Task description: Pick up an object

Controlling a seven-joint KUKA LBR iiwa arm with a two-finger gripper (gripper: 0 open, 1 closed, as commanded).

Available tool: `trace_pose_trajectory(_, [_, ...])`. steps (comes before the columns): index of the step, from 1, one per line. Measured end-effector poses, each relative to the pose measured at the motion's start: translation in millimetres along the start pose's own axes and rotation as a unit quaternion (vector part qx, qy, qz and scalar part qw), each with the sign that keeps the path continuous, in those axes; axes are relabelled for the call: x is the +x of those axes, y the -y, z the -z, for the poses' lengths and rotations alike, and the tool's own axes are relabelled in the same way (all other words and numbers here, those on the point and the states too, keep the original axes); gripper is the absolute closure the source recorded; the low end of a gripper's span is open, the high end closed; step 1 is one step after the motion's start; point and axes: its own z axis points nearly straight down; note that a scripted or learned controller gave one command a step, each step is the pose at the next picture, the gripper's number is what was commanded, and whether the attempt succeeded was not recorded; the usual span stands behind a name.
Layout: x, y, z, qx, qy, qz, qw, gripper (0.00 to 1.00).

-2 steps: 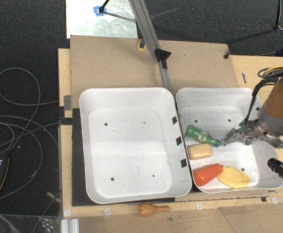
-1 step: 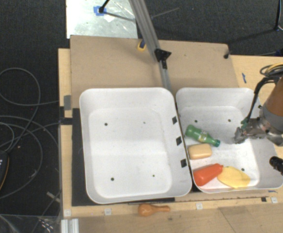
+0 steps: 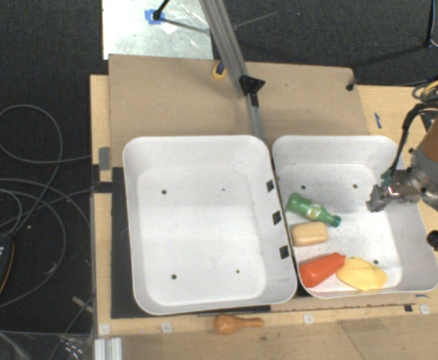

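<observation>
Approach step, nothing picked yet. You have the gripper (image 3: 379,198) hanging at the right side of the right bin (image 3: 331,150), above its floor near the right wall, with the grey-and-orange arm (image 3: 436,156) coming in from the right. You can't tell how the hand is set at this size and angle, so don't read a state into it; nothing shows held in it either.

All candidate objects sit in the right bin, left and near of the gripper. Green bottle (image 3: 313,210) lies on its side by the divider between the bins, cap end pointing right. Tan block (image 3: 310,234) lies just near of it, close or touching, can't tell which. Red pepper (image 3: 322,268) and yellow piece (image 3: 362,274) lie side by side at the near wall, touching. The left bin (image 3: 196,152) has bare floor. A tan pear-shaped thing (image 3: 237,322) lies on the bench outside the bins, near edge.

Next move, as a judgement: you need the gripper shifted left and toward the near side, then lowered over one item. The green bottle looks the cleanest target, being closest and with free floor on its right. The red and yellow pair are crowded against the wall, so a grasp there risks a nudge or a double catch.
</observation>
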Motion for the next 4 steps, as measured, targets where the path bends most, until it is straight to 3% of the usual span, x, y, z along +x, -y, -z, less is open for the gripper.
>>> trace_pose_trajectory(2, [-10.3, -0.2, 103.9, 0.000, 0.001, 0.000, 1.0000, 1.00])
trace_pose_trajectory(4, [97.7, 17.2, 115.7, 0.002, -0.002, 0.003, 1.0000, 1.00])
